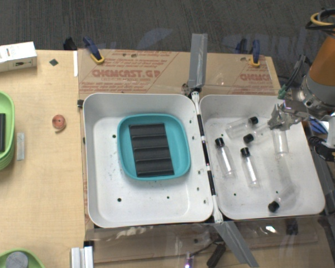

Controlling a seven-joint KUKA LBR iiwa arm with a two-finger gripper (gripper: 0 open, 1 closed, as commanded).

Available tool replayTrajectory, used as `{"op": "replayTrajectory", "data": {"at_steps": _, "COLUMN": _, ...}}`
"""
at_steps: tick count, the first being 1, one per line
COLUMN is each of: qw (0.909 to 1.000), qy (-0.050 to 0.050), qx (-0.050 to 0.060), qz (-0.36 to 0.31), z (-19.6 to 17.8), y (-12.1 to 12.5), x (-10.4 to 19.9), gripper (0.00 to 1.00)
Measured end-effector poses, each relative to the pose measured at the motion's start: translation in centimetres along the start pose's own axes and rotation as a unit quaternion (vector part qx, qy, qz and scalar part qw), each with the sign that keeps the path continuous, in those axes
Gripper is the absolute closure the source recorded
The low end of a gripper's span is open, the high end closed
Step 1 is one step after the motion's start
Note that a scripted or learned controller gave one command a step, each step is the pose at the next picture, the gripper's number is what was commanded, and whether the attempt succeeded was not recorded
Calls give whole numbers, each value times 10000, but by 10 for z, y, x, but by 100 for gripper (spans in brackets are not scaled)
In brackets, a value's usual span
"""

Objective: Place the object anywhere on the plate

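The gripper sits low over the right bin, close to its far right corner, and whether it is released or clenched I cannot tell from up here; nothing can be made out in its grasp. Just beside it lies a clear vial, pointing toward the near edge, and toward the bin's middle a cluster of black-capped vials: one slanting along the far side, one by the left wall, one next to it, another short one between. A further vial rests near the bin's near right corner, black cap toward the near edge.

Over in the left bin, the teal plate waits at the centre, carrying a black ribbed insert and no vial. So by my reading the task is at its start: pick not yet secured, and the lift, the carry across the divider and the set-down all remain.
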State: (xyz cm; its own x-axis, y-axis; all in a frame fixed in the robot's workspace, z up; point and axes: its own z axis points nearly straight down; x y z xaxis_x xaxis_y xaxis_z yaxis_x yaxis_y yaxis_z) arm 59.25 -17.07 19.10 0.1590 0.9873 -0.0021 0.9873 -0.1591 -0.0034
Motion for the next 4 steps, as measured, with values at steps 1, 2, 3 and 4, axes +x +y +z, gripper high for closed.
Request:
{"op": "replayTrajectory", "data": {"at_steps": 1, "qw": 9995, "qy": 5, "qx": 4, "qz": -308, "z": 7, "y": -7, "x": 78, "gripper": 100}}
{"op": "replayTrajectory", "data": {"at_steps": 2, "qw": 9955, "qy": 5, "qx": 0, "qz": -946, "z": 0, "y": -27, "x": 137, "gripper": 100}}
{"op": "replayTrajectory", "data": {"at_steps": 3, "qw": 9829, "qy": 1, "qx": -6, "qz": -1839, "z": -37, "y": -62, "x": 193, "gripper": 100}}
{"op": "replayTrajectory", "data": {"at_steps": 4, "qw": 9830, "qy": 1, "qx": -8, "qz": -1837, "z": -37, "y": -62, "x": 193, "gripper": 0}}
